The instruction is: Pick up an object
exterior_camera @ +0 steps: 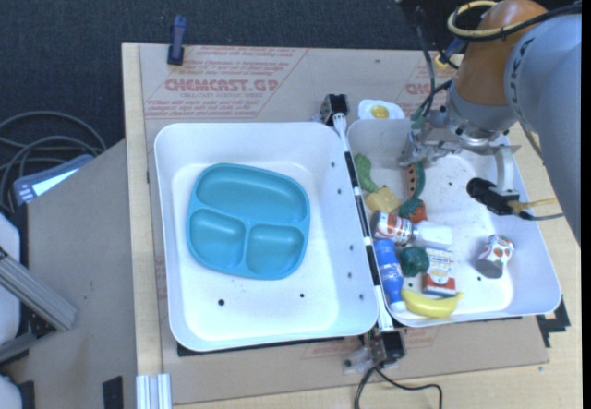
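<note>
Two shallow white bins: the left bin (185, 306) holds one blue three-compartment plastic tray (247, 220). The right bin (540, 282) crowds about ten small items along its left wall, one yellow banana (430, 305) at the near edge; its right half lies open. The gripper (427, 147) hangs over the far end, its state impossible to tell.

Pretty even overhead light, white bins (175, 213) glare a bit, soft shadows, arm (545, 56) blurry at 2 o'clock.

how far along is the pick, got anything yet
Nothing looks picked yet. The hand is low in the right white bin, near the bin's far end, above the pile. The yellow banana and other items lie in the bin. Grasping and lifting remain.
</note>
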Action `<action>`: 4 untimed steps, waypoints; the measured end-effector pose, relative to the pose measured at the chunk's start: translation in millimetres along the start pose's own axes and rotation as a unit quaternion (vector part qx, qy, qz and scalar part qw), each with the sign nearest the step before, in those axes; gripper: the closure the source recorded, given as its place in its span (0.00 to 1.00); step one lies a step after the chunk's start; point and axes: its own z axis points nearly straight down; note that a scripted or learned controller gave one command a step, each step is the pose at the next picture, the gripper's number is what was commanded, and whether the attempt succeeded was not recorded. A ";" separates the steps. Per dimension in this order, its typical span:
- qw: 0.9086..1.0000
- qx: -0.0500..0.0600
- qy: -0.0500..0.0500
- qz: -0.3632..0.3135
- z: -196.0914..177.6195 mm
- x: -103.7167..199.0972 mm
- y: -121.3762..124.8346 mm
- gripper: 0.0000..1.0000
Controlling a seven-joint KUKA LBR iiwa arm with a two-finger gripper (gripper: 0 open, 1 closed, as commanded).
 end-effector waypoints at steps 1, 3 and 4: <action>1.000 0.002 0.001 0.000 -90.5 64.6 -87.5 1.00; 1.000 0.002 0.001 0.001 10.0 33.7 -56.4 0.00; 1.000 0.003 0.001 0.001 10.6 11.7 -111.1 0.00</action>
